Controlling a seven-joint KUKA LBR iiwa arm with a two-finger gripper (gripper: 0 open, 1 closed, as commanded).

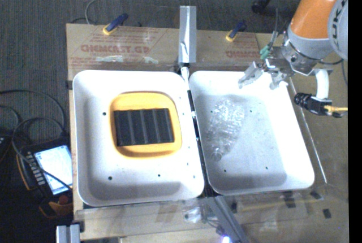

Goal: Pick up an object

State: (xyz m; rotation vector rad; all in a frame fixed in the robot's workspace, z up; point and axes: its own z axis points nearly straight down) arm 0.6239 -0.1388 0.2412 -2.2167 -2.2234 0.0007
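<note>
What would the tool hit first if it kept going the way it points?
Probably the right bin's floor near its top edge. The tool hangs above there, the clear bottle lying further in. Depth is hard to judge.

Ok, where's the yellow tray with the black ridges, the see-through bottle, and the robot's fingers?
Yellow tray with black ridged insert (146, 126): camera view, middle of the black insert.
Clear crumpled plastic bottle (224, 125): camera view, middle of its body.
Robot's fingers (249, 75): camera view, on the left finger.
</note>
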